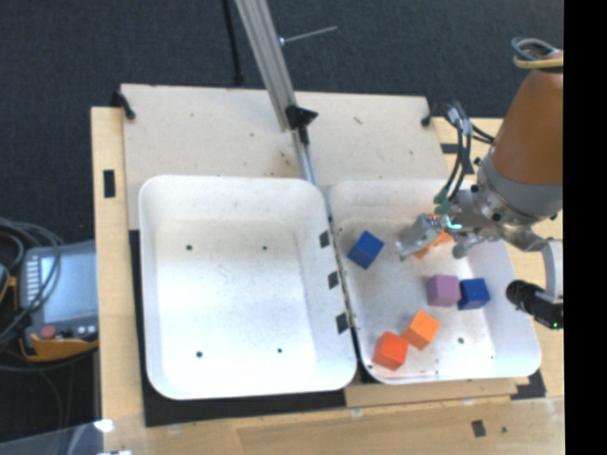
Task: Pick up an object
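arm: the grey kuka arm with the orange band [533,126] is reached in from the right and is hung low over the upper middle of the right bin, presumably so that a block there can be approached from above.
gripper: the two-finger gripper [424,239] is seen just over the bin floor, its metal tips pointed left; how far the jaws are parted cannot be told, and nothing can be confirmed as held.
small orange piece: a small orange shape [439,241] is seen touching or just under the fingertips; whether it is a block or part of the tool cannot be told.
right bin: the shallow white plastic bin on the right [507,358] is where all loose blocks are kept, so the task's thing is to be sought there.
blue blocks: two are counted, a small blue cube [365,249] lying alone near the divider left of the gripper, and a second blue cube [474,293] further right.
purple block: one is counted, a small purple cube [442,290] touching the second blue cube.
orange blocks: two are counted clearly near the front rim, a small orange cube [423,329] and a redder orange cube [391,350], just beside each other.
left bin: the shallow white plastic bin on the left [152,254] is set alongside, judged to serve as the drop side.
stage: the pick is judged not yet done.
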